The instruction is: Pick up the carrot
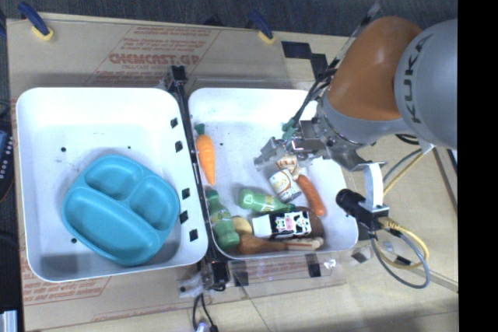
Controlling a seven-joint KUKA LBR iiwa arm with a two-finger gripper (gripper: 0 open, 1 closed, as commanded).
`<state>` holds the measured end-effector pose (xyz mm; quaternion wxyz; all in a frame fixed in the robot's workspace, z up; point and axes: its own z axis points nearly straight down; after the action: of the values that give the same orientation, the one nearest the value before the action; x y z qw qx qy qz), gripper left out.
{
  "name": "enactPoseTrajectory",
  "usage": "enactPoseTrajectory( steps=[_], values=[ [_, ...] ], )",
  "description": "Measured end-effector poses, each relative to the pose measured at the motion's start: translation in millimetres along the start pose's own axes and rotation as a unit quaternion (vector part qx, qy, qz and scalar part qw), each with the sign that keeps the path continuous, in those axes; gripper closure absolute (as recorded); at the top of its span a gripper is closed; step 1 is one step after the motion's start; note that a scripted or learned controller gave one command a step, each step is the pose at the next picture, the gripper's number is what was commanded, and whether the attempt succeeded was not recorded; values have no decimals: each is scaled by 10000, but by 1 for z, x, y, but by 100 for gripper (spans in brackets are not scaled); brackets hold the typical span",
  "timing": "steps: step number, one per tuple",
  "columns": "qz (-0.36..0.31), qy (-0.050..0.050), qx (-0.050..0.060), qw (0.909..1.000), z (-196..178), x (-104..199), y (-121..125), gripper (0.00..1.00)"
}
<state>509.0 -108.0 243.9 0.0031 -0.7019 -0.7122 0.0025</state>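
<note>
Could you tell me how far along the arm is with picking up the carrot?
Nothing looks done yet: the orange carrot with a green top lies on the floor of the right-hand white bin, by its left wall. In hand, the gripper hangs over the bin's middle, beside a small labelled jar and apart from the carrot. Left to do: reach the carrot, grasp it and lift it.

"CHEMCAST GP" is printed in red on the brown protective sheet (156,50) covering the desk, behind the left bin; the smaller red lines beneath it cannot be read; "KU", part of a brand name, is seen on the grey arm (416,85).
</note>
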Motion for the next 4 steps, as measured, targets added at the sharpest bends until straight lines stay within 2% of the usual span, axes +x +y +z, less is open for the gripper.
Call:
enactPoseTrajectory(
  steps=[1,2,3,4],
  values=[
    [-378,-9,19,9993,55,75,16,0],
    [467,-22,-1,9989,52,71,83,0],
    [626,-26,-6,9980,51,48,116,0],
    [366,-24,32,9993,127,14,108,0]
  ],
)
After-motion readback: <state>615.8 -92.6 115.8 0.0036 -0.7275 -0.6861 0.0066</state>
